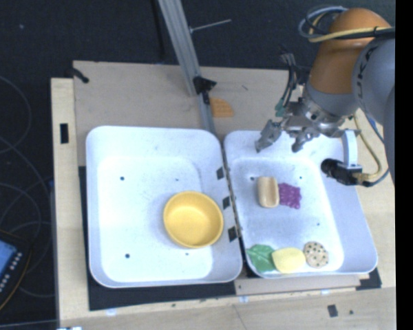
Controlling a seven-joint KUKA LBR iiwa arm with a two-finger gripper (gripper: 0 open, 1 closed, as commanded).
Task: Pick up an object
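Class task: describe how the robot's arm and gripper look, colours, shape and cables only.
The arm is grey and rounded, with an orange band above the wrist. Thin cables loop over the top and down its side. The gripper is dark grey metal with two slim fingers.

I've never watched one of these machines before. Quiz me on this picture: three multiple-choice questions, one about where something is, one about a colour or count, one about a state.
1. Where is the yellow bowl?
A. left bin
B. right bin
C. on the bench

2. How many things lie in the right bin?
A. two
B. five
C. eight

3. What is the gripper doing?
A. gripping the bowl
B. holding the cookie
C. open above the bin's far edge, holding nothing

Answers:
1 A, it sits in the left bin.
2 B: tan piece, purple piece, green piece, yellow piece, cookie.
3 C, its spread fingers have nothing between them.
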